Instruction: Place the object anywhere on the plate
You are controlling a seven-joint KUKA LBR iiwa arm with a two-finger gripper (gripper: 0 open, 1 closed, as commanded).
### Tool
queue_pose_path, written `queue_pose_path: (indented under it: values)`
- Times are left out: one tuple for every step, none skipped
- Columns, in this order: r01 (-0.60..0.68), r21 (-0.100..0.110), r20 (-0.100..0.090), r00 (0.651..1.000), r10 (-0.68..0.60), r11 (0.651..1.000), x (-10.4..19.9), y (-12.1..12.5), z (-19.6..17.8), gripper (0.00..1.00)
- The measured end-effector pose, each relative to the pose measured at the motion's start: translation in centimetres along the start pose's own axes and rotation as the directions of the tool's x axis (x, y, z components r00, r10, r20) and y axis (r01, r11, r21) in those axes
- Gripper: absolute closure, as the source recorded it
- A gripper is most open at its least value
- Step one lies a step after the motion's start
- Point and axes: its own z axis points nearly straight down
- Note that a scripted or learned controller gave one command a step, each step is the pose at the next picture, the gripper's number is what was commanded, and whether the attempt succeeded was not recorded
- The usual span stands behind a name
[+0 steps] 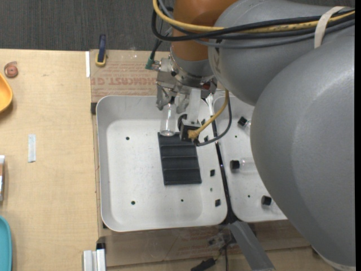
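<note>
**Tool poised over the ribbed black piece in the left bin**

Taking the left bin (113,168) as the landmark: far off to its left, on the pale wooden tabletop (51,123), an orange dish (3,97) pokes in at the edge, with a small reddish disc (10,70) above it and a pale little strip (31,148) lying below. A teal rim (4,244) shows at the bottom corner on that side. Just above the bin's upper left corner a blue-handled clamp (102,48) sits on a strip of cardboard (127,75).

Inside the bin, right of its centre, lies a black ribbed rectangular object (180,161), flat on the white floor. The tool (176,126) hangs directly over that object's upper end, one finger (167,120) reaching down to just about its top left corner. I cannot tell from here whether the tool is gripping anything or how wide it stands.

Above the bin's upper right, the orange band (197,10) of the arm looms, wrapped with yellow and black cables. To the bin's right, touching it, sits the second white bin (242,196), largely covered by the grey arm (304,129).
</note>
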Motion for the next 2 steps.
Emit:
queue_pose_path:
  values:
    - [0.021, 0.000, 0.000, 1.000, -0.021, 1.000, 3.8, -3.6, -4.3, 1.00]
    - [0.105, 0.001, 0.000, 0.994, -0.105, 0.994, 3.7, -4.0, 1.2, 1.00]
